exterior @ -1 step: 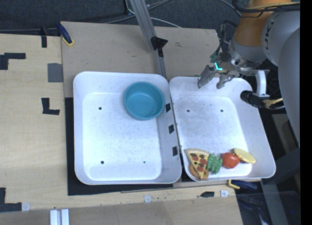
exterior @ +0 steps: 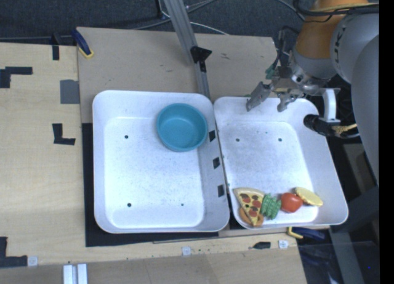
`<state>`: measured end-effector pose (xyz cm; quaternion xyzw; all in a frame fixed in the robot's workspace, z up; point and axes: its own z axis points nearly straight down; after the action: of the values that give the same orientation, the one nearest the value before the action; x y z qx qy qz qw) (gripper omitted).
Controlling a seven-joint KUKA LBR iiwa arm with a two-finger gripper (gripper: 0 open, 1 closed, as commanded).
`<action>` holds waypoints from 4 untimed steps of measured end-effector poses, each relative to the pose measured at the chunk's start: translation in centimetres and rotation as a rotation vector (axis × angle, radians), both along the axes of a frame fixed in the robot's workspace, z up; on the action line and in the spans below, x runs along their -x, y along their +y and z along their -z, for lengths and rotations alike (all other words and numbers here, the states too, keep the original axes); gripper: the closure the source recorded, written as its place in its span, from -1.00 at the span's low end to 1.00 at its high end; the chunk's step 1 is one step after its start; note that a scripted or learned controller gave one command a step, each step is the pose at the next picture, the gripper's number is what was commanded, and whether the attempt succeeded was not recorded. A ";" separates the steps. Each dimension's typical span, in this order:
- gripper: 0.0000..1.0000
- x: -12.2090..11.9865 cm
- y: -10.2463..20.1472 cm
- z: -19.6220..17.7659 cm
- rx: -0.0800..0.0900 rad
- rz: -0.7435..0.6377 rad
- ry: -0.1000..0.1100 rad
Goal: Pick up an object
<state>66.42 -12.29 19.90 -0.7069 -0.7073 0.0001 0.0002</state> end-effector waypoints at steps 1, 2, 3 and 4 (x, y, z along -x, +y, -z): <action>-1.00 -0.5 0.1 6.2 0.000 0.000 0.006; -1.00 -0.4 0.2 11.1 0.000 0.000 0.001; 1.00 -0.5 0.2 10.0 0.001 -0.001 0.000; 1.00 -0.5 0.4 5.7 0.000 0.000 -0.004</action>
<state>66.90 -11.88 14.15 -0.7068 -0.7074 -0.0011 -0.0013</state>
